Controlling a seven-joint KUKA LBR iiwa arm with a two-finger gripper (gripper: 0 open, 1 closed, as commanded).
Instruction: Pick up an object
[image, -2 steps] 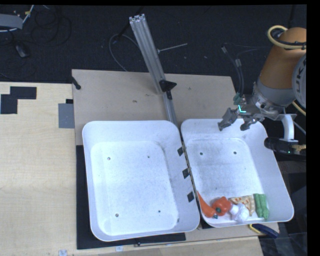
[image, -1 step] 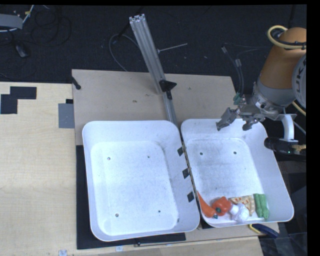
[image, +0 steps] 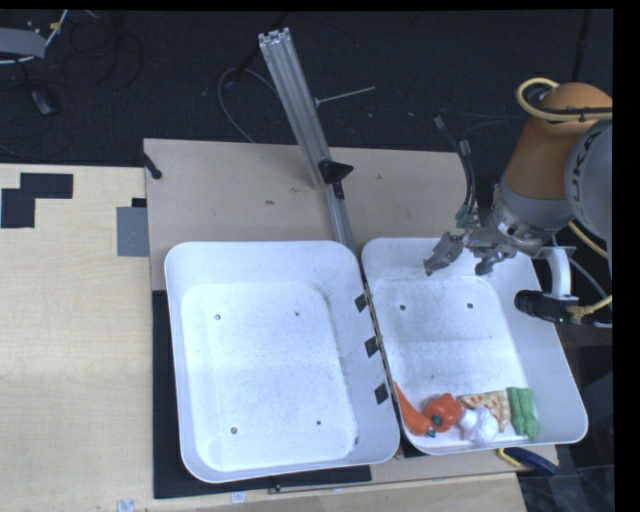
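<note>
At the near edge of the right bin (image: 560, 375) lay small toys (image: 470, 412), likely light and soft, best pinched across a narrow middle. The gripper (image: 462, 257) hovered well apart, fingers spread and empty.

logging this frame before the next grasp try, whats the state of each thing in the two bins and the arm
gripper: jaws spread open, holding nothing, over the far end of the right bin
right bin: items piled in its near corner
orange toy: lying in that pile
green block: lying at the pile's right end
white lump: lying between them
left bin: bare floor showing
</note>
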